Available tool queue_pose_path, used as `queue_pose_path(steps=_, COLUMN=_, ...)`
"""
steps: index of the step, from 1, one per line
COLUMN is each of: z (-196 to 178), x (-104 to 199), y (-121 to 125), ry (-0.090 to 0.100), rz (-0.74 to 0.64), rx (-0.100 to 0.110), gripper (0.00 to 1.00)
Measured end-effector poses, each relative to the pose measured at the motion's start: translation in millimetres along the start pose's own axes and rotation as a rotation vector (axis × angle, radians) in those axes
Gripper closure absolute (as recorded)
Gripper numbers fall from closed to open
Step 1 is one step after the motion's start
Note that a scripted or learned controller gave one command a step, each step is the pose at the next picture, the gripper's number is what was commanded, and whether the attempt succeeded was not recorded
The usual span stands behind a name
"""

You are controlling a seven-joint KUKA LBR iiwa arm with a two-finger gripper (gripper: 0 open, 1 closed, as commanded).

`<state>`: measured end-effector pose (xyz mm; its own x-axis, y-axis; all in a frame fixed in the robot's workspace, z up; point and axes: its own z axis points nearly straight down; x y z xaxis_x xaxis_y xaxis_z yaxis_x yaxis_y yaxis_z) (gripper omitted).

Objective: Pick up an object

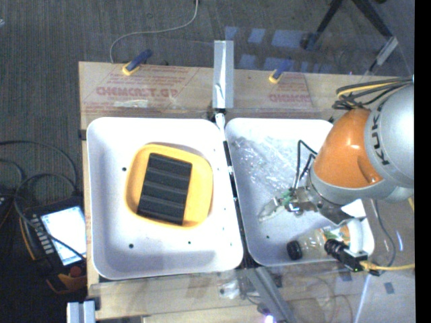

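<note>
The end effector (291, 200) sits low in the right bin (252, 244), lower right of frame; grip state cannot be determined. A clear bottle (311, 243) lies nearby.

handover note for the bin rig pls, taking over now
Claw: low in the right bin, over its middle; whether it is open or shut can't be told, nothing seen in it.
Things: clear bottle with a black cap lying near the right bin's front edge; yellow tray with a black ribbed block in the left bin.
Done: nothing lifted.
Left: grasp and raise one object.
</note>
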<state>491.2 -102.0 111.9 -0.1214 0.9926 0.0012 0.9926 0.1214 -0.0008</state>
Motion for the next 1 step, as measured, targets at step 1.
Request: queue_pose_path(steps=1, z=16.9, x=-33.5, y=63.0, ry=0.003, rz=0.0, rx=0.0, gripper=0.0)
